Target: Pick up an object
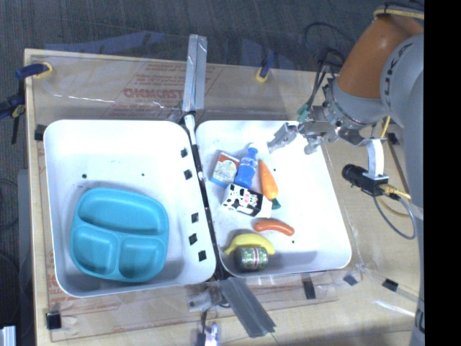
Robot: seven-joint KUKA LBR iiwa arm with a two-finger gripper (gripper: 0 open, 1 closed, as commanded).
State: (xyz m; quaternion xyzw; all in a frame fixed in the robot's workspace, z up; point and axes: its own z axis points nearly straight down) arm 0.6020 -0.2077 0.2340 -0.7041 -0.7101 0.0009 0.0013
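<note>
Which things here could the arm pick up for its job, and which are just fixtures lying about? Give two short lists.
Belongs to the job:
gripper
carrot
blue bottle
sausage
banana
can
cow-patterned box
small carton

Just lying about:
blue divided tray in the left bin
right bin
blue clamp

Right bin, clustered left of centre:
- small box, orange and pale blue, flat, near the divider.
- blue bottle, white cap, lying just beside the box.
- carrot, orange, slanted, touching the bottle's right side.
- cow-patterned block, black and white, below the bottle.
- red sausage, lying flat.
- banana, yellow, curved over a green can near the front wall.
</note>
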